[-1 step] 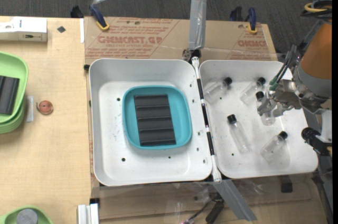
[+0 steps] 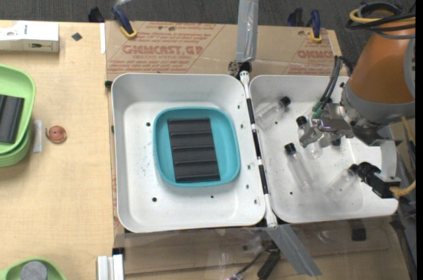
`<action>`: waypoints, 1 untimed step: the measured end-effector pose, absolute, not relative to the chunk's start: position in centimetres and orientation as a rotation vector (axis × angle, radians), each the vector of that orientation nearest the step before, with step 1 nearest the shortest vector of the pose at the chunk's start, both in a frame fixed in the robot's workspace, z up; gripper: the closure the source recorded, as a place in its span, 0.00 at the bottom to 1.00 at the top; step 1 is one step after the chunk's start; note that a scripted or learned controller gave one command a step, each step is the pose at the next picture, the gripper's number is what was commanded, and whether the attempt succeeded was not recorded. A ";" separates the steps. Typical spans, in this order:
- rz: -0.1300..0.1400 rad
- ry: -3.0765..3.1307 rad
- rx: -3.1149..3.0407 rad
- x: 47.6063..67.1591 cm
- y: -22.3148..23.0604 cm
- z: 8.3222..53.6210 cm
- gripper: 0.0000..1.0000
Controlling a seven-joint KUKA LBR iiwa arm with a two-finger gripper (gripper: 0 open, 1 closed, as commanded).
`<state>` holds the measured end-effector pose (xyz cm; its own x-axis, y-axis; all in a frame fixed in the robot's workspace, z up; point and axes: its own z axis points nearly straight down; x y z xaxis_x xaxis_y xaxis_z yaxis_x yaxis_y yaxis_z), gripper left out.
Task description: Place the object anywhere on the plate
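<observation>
Closest to the lens: the arm's orange band (image 2: 386, 70), looming over the right bin (image 2: 330, 216). Just past it, the gripper (image 2: 316, 130), hanging low inside that same bin. Can't tell if the gripper is open or closed from this angle, too much dark clutter and glare around it.

Right at the gripper, touching or nearly so: a clear vial (image 2: 309, 141) with a black cap. Hard to say whether that one's actually grabbed, so not calling it held. Just below the gripper in the view, a second vial (image 2: 294, 161) lying on the bin floor. Up and away from the gripper toward the divider, a third vial (image 2: 271, 111). Back under the arm, probably a fourth vial (image 2: 344, 183), pretty washed out against the white.

Well away from the gripper, on the far side of the divider from the arm: the left bin (image 2: 132, 193) with the teal plate (image 2: 228, 160) sitting in the middle. On the plate, a black ridged block (image 2: 193, 148), lying flat and square to the rim.

Further out still from the gripper, bare wooden counter (image 2: 59, 206) and a green tray (image 2: 20, 84) at the edge.
</observation>
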<state>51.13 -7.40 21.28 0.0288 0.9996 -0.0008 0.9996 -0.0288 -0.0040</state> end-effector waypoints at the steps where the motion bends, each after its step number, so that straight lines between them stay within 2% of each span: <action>1: 0.007 -2.236 -2.203 48.9 -2.6 19.5 1.00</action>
